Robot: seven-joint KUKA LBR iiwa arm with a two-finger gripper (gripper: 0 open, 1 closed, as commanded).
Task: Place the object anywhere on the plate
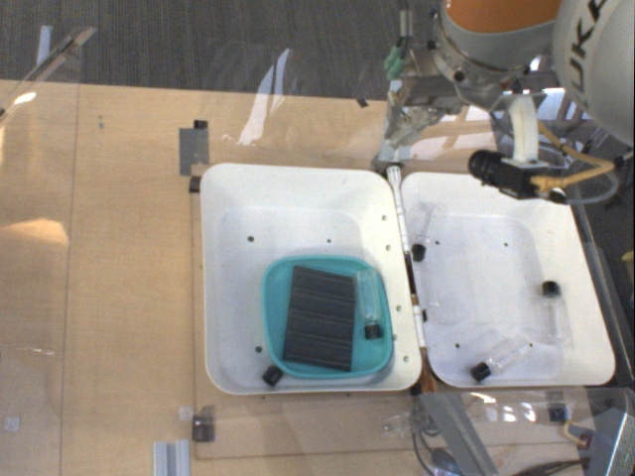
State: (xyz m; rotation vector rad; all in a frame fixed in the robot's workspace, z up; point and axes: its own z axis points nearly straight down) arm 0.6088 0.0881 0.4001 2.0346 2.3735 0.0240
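Observation:
A teal plate (pixel 275 286) lies in the left bin (pixel 238 216), toward its front. On it rests a dark ribbed block (pixel 319 317). Beside the block, on the plate's right part, lies a clear vial (pixel 369 300) with a black cap. My gripper (pixel 393 152) hangs above the back rim where the two bins meet, well behind the plate and apart from everything in it. I see nothing held in it.
The right bin (pixel 585 266) holds clear black-capped vials: one near its left wall (pixel 421 234), one at the right (pixel 550 305), one at the front (pixel 498 356). A small black cap (pixel 271 375) sits at the plate's front left edge. Cables (pixel 556 177) hang by the arm.

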